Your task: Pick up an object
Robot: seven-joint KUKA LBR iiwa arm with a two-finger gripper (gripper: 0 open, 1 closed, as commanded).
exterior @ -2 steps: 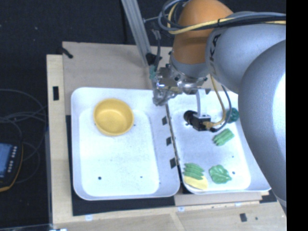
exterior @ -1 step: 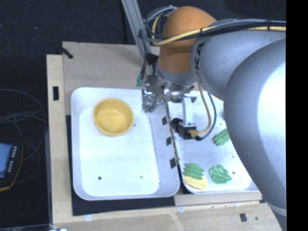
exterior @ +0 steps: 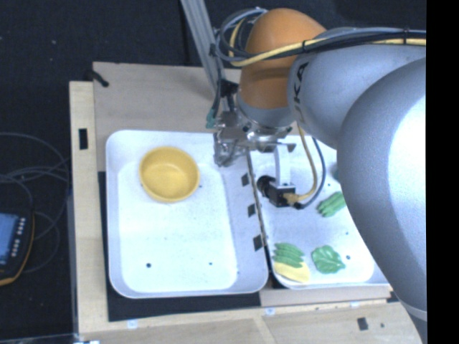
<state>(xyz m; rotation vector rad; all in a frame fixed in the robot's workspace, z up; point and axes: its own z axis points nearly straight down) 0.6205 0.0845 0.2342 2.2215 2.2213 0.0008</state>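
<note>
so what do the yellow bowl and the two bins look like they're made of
Yellow bowl: likely plastic; uniform matte yellow with a soft sheen and a smooth moulded rim.
Left bin and right bin: probably thin moulded plastic; plain white, rounded corners, shallow curved walls, slightly speckled floor. Painted metal can't be ruled out from this view.

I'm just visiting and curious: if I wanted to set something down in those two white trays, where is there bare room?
The left bin is bare below and right of the yellow bowl. The right bin is crowded: green pieces, a yellow piece, and the arm overhead.
</note>
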